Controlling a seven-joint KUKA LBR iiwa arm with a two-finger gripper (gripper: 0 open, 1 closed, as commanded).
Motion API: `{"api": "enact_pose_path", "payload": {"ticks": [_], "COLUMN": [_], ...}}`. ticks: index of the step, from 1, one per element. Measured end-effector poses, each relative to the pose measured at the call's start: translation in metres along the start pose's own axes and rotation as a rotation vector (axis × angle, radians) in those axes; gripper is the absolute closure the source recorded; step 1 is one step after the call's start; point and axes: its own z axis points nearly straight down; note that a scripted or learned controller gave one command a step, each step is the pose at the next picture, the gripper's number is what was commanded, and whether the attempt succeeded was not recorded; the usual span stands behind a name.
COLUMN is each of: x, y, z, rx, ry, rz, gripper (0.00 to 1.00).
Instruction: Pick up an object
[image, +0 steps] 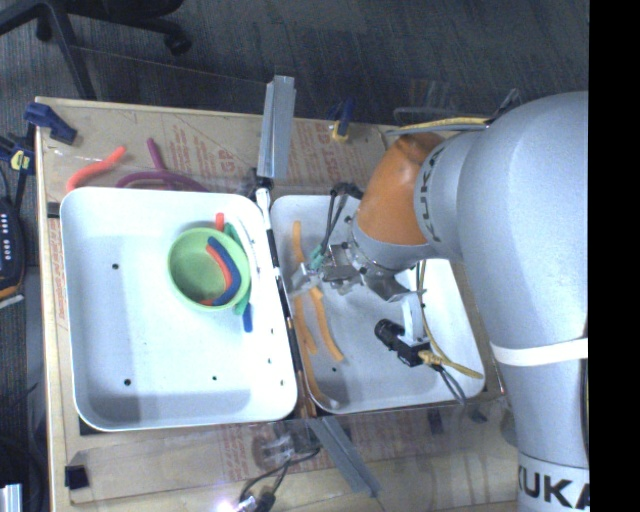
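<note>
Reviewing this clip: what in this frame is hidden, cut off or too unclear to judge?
- Gripper: too small and cluttered in the camera view to tell its state or whether it holds anything.
- Right bin: the arm covers much of its floor.
- Orange strips: partly hidden by the gripper, count unclear.
- Green bowl in the left bin: the coloured pieces inside overlap, shapes unclear.

Left bin (150, 390) floor lies mostly open; arm (520, 220) seemingly crowds right bin (370, 400).
</note>
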Motion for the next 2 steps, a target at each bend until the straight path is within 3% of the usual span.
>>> {"api": "enact_pose_path", "payload": {"ticks": [1, 2], "x": [0.001, 0.037], "y": [0.0, 0.08], "z": [-0.009, -0.087], "rx": [0.002, 0.003], "ry": [0.0, 0.014], "rz": [-0.007, 0.008], "gripper": [1.0, 1.0]}}
